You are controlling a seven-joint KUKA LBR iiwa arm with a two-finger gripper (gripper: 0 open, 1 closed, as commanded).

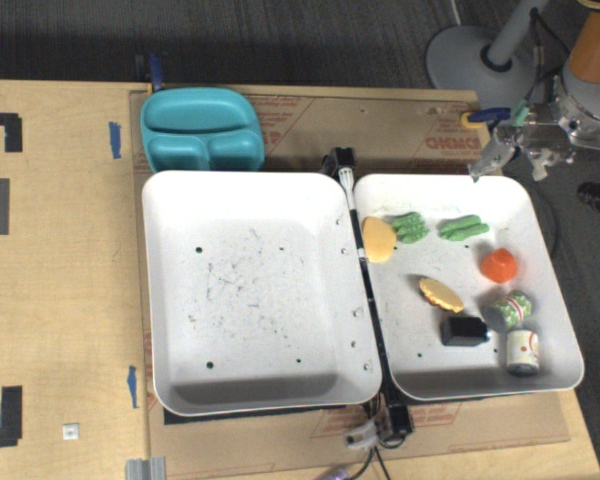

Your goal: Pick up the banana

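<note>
Two shallow white plastic bins sit side by side on the bench, the left bin (pixel 250 288) bare-floored and the right bin (pixel 555 298) holding the small items. A teal divided plastic tray (pixel 202 128) lies at twelve o'clock from the left bin. The grey metal two-finger gripper (pixel 508 158) hangs over the right bin's far rim at one o'clock; whether it is spread or pressed together I cannot tell. The yellow speckled banana (pixel 440 292) lies flat near the right bin's centre, just beside a black rectangular block (pixel 464 330) at its five o'clock.
</note>
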